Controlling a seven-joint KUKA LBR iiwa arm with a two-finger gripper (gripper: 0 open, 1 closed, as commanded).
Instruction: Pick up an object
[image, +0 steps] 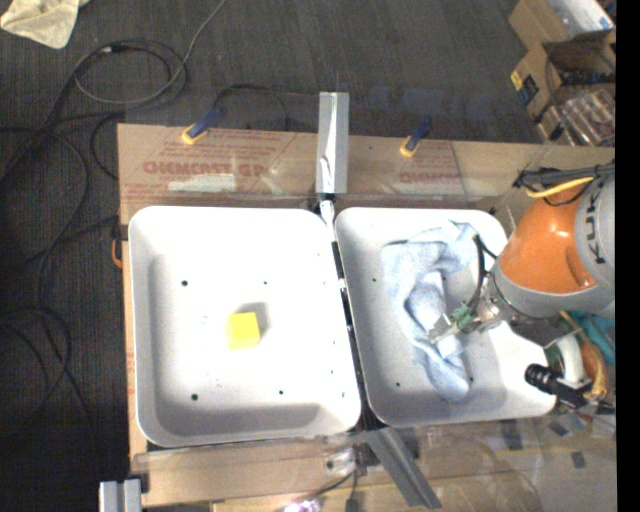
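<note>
A small yellow block lies in the middle of the left bin. A crumpled pale blue cloth sprawls across the right bin, from its back edge down toward its front. My gripper is low in the right bin, reaching in from the right, its tip pressed into the lower part of the cloth. Cloth folds hide the fingertips.
A metal divider post stands behind the seam between the bins. Clamps and a cardboard-coloured board sit at the back. Cables lie on the dark floor at the upper left, boxes at the upper right.
</note>
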